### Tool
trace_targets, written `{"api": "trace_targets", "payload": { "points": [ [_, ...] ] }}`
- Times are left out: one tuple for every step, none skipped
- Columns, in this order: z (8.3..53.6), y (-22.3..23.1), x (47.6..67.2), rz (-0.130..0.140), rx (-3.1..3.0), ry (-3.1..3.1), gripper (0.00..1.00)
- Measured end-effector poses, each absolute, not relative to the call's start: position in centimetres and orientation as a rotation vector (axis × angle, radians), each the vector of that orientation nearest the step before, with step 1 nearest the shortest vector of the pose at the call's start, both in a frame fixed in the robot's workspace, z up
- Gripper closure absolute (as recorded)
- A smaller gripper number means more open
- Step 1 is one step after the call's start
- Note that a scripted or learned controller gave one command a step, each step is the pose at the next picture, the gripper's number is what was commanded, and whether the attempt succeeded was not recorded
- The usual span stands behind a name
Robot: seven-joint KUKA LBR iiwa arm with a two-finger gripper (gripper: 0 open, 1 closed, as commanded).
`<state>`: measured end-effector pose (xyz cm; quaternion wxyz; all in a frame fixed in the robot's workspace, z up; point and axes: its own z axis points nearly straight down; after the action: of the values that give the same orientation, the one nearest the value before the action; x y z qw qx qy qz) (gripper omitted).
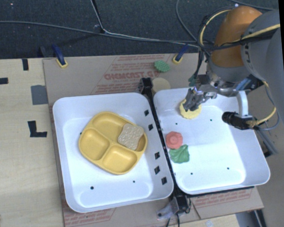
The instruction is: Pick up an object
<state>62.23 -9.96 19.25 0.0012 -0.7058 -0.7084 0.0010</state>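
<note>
Over yellow piece (191,112), jaws touching.

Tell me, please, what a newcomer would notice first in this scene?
Probably the yellow divided plate in the left bin, with a tan cracker-like piece in one compartment. Next, the gripper low over a pale yellow item at the right bin's far side, with a pink piece and a green piece nearby.

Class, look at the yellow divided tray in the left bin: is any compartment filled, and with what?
One is filled. The yellow tray holds a tan cracker-like piece in its right compartment; the other compartments show bare yellow.
</note>
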Motion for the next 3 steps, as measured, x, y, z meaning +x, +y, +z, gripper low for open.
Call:
{"api": "trace_targets", "payload": {
  "points": [
    [19.7, -5.2, 61.0, 0.001, -2.214, -2.225, 1.00],
    [20.9, 0.3, 58.3, 0.001, -2.212, -2.226, 1.00],
    [21.8, 4.6, 56.6, 0.002, -2.213, -2.226, 1.00]
  ]
}}
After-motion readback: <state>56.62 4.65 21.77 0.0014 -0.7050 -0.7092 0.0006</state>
